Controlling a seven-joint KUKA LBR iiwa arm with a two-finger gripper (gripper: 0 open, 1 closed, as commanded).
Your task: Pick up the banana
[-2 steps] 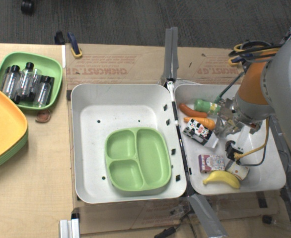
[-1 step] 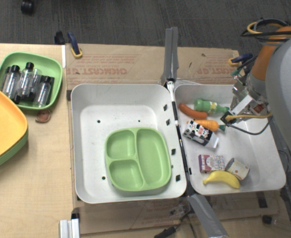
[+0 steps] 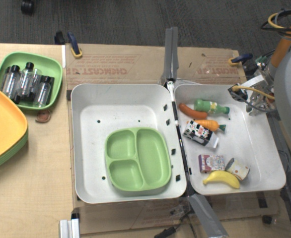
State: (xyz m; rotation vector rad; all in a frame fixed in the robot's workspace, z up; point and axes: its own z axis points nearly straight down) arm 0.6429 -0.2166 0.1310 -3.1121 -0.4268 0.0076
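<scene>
Far left: stacked orange plates (image 3: 4, 128), green tray (image 3: 53, 68) with dark bottles (image 3: 26, 83). Left bin (image 3: 86, 103) holds green divided plate (image 3: 137, 158), three compartments. Right bin (image 3: 259, 148): two carrots (image 3: 192, 111) near green bottle (image 3: 210, 106) — black-and-white carton (image 3: 199, 132) just below. Lower down, small pink box (image 3: 211, 162), toast-like piece (image 3: 238, 169). Banana (image 3: 222, 178) lies flat at near edge of right bin, touching neither wall. Gripper (image 3: 254, 97) at bin's far right rim, well apart from banana — open or closed, cannot tell.
</scene>
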